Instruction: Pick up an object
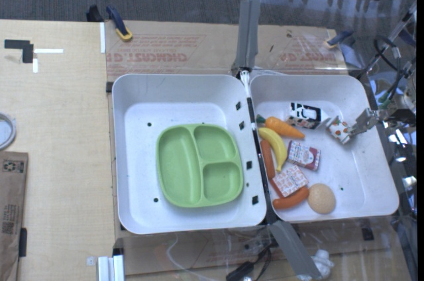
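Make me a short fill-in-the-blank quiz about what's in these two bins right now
1. The green divided plate lies in the ____ bin.
2. The plate has ____ compartments.
3. The banana is colored ____.
4. The end effector touches a small white carton with ____ spots.

Missing words: left; three; yellow; orange

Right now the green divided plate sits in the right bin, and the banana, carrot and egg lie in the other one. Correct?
Not quite. The camera view shows the green divided plate in the left bin. The banana, carrot and egg lie in the right bin.
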`<state>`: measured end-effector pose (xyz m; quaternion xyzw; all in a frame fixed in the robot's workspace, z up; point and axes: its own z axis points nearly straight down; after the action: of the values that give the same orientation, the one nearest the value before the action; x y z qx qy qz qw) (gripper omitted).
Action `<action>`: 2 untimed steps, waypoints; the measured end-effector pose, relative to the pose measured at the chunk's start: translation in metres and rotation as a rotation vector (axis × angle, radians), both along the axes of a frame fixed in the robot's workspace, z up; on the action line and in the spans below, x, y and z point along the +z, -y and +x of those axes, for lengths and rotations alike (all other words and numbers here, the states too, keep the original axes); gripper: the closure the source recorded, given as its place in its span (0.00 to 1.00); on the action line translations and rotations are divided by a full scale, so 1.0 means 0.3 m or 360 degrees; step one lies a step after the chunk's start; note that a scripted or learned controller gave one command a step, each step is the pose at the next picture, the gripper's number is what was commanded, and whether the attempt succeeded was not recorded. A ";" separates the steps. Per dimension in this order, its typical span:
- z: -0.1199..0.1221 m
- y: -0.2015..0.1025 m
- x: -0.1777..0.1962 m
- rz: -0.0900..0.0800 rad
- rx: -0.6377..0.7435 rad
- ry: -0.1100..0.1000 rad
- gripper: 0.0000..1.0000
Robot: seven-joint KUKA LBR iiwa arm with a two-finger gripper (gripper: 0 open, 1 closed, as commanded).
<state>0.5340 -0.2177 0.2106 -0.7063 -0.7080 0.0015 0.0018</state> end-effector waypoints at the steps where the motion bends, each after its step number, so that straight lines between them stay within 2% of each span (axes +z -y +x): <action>1: 0.000 0.000 0.000 0.0000 0.0000 0.0000 0.00; 2: 0.092 0.012 -0.230 -0.0014 0.0043 0.0045 0.00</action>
<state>0.5615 -0.2212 0.1417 -0.6966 -0.7173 -0.0052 -0.0114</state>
